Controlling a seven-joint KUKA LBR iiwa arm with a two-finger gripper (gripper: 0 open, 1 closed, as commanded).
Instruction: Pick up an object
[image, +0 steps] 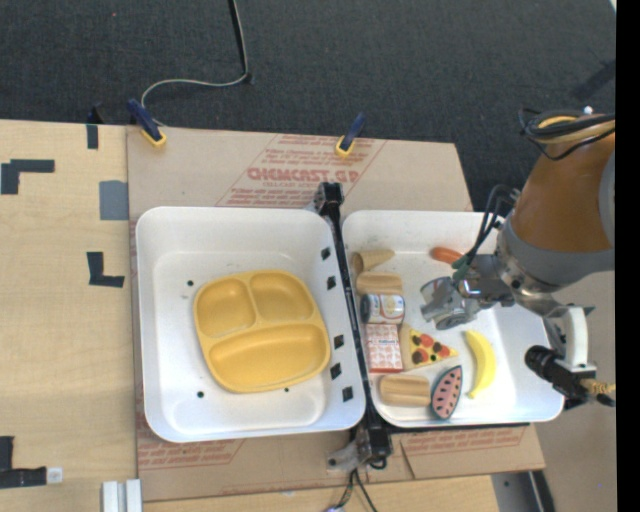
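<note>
My gripper (443, 303) hangs over the middle of the right bin (520, 235), just above a pizza slice toy (430, 348). Nothing shows between its metal fingers. Around it lie a banana (481, 361), a watermelon slice (446, 391), a small can (383, 308), a red and white packet (385, 349), a bread-like piece (403, 388), tan blocks (376, 272) and an orange carrot-like piece (446, 255) partly hidden by the arm.
The left bin (160, 300) holds a yellow divided tray (262, 328). A black divider (345, 300) runs between the bins. The orange and grey arm (560, 200) covers the right bin's far right side.
</note>
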